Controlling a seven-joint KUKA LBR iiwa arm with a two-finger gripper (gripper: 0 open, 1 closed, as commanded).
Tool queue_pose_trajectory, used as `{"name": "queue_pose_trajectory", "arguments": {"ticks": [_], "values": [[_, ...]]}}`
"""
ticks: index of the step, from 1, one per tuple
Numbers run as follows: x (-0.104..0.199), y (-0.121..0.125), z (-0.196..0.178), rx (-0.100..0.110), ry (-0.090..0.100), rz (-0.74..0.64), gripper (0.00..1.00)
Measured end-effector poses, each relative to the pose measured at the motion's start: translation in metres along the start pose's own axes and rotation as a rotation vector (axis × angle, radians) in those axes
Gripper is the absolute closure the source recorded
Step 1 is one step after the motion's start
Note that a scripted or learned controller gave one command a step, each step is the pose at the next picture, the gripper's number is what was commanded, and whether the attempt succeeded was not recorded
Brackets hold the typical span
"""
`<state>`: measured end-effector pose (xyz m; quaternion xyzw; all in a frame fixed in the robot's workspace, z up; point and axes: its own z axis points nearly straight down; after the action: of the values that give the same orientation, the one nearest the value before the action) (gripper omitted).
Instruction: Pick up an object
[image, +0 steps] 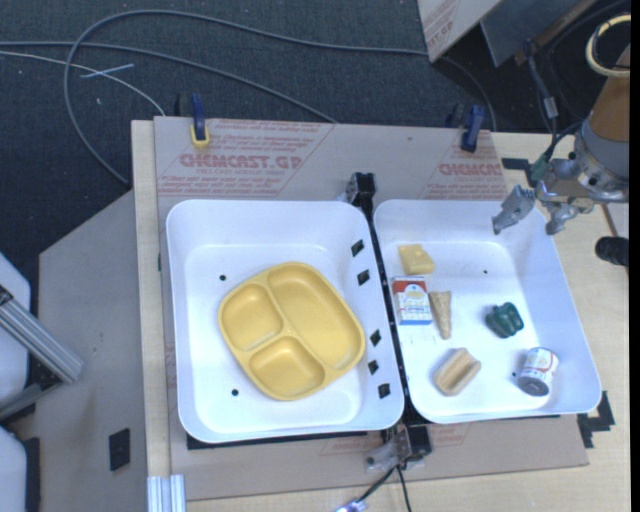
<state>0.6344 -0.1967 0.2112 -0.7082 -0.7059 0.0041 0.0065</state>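
The claw hangs over the far right rim of the right bin, its two fingers spread wide with nothing between them. All the loose things lie in that bin, nearer the camera than the claw. A yellow block sits to the claw's left, and just beyond it a small red and white box lies touching a tan cone. Closer to the camera, almost straight below the claw, rests a dark green lump, then a small can, with a bread roll to the can's left. Far left of the claw, the left bin holds a yellow divided plate.
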Motion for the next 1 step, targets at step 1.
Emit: {"name": "queue_pose_trajectory", "arguments": {"ticks": [1], "values": [[0.0011, 0.0026, -0.0099, -0.015, -0.003, -0.004, 0.0]]}}
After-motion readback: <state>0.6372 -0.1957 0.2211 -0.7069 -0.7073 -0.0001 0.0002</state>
